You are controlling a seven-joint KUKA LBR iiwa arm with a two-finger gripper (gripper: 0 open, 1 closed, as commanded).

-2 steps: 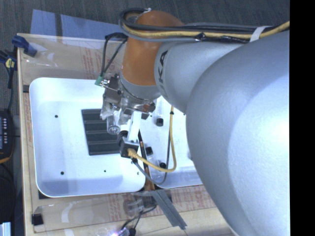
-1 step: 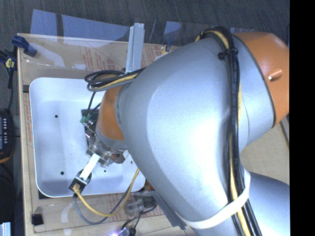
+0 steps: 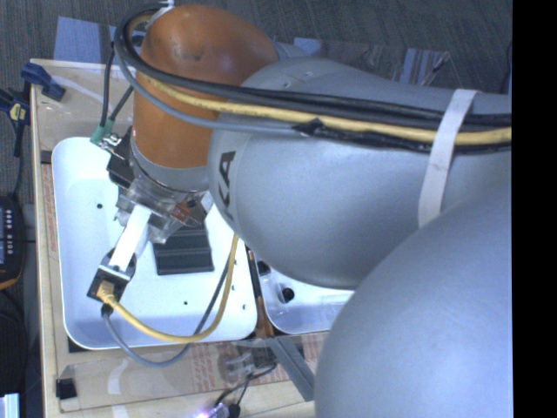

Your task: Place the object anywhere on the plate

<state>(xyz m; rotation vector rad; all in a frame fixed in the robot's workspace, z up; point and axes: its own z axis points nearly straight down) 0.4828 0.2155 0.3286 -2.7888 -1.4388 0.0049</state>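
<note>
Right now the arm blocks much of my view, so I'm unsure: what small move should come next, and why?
Probably a short, straight lift of the tool. It hangs low over the left bin, with a dark flat block close by it, and I cannot tell whether that block is held. The arm covers most of the right bin, so rising a little might settle both.

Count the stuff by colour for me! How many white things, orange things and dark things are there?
White: 2, the shallow white left bin and the shallow white right bin.
Orange: 1, the rounded orange band on the grey arm.
Dark: 1, the flat dark grey rectangular block in the left bin.
Total: 4
</note>
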